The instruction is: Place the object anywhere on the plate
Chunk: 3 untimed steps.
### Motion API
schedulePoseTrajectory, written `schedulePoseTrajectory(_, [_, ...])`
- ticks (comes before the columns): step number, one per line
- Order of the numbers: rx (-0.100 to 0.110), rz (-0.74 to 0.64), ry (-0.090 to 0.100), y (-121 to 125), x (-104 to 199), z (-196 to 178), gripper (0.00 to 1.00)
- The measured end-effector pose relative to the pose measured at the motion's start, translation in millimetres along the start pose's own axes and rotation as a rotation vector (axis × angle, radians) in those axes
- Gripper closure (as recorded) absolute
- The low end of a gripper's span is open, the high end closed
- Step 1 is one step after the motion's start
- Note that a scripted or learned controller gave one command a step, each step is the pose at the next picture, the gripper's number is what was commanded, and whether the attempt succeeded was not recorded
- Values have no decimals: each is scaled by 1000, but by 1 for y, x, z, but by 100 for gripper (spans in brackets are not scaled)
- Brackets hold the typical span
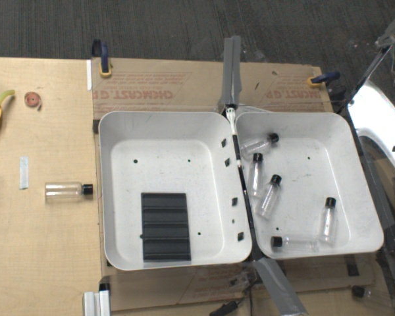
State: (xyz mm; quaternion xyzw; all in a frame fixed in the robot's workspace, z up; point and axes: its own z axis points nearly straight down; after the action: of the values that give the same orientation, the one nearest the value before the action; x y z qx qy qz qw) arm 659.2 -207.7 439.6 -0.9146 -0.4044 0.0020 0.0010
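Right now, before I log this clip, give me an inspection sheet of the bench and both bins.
Surface: two white bins side by side; left bin, right bin, on cardboard.
Job's things: dark ridged plate in left bin; five clear black-capped vials scattered in right bin.
Clutter: a stray vial on the wooden bench, left of the bins.
Grippers: nothing seen.
Cables: nothing seen.
Surroundings: clamps holding the cardboard; dark floor.

Bench [46, 242]: pale wood, with brown cardboard [184, 87] laid over its right part.
Bins: left bin [112, 176] and right bin [355, 176], white, side by side on the cardboard.
Loose bottle [67, 189]: clear, dark-capped, lying on bare wood left of the bins.
Far-left items: small reddish disc [31, 99]; pale strip [24, 173], perhaps tape.
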Motion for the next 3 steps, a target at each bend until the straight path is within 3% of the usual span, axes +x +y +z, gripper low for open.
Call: schedulePoseTrajectory(3, [-1, 389, 1, 5, -16, -1, 0])
